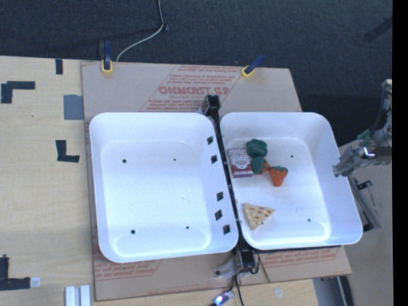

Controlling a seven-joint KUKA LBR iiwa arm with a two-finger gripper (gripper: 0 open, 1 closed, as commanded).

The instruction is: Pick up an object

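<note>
The left bin (153, 187), its near rim low in the camera view, has nothing in it; the right bin (319, 171) holds every candidate. In it, from left: a small printed card (240, 162) by the divider, a tan wedge (257, 215) toward six o'clock, a green piece (257, 148) and an orange carrot-like piece (278, 174) just beside it. The gripper (366, 150) sits outside the right rim, so the cluster lies at its nine o'clock. I cannot tell how the gripper is set.

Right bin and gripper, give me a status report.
Gripper outside the right bin, at its right rim. Green toy, carrot, small card, pizza slice lying in bin. Nothing blocking them.
</note>
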